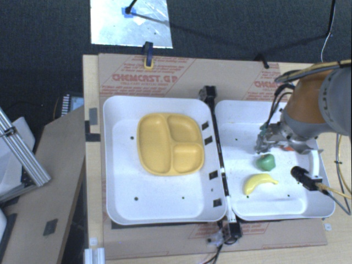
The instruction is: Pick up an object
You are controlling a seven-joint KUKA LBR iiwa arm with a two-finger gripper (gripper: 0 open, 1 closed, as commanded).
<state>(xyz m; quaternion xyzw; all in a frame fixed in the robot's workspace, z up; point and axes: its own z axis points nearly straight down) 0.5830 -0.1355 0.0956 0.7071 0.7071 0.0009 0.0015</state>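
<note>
A small green object [267, 161] lies in the right bin [240, 126], near its middle. Just in front of it rests a yellow banana [258, 183], curved and lying flat. My gripper [265, 142] hangs low over the right bin, directly behind the green object and very close to it. The view shows nothing held in the gripper. The grey arm with its orange band [307, 100] reaches in from the right.
The left bin [117, 201] holds a yellow divided plate [169, 143] at its centre. A black divider [215, 147] runs between the two bins. Brown cardboard [181, 76] lies under both, and a shiny sheet [131, 15] sits on the dark floor behind.
</note>
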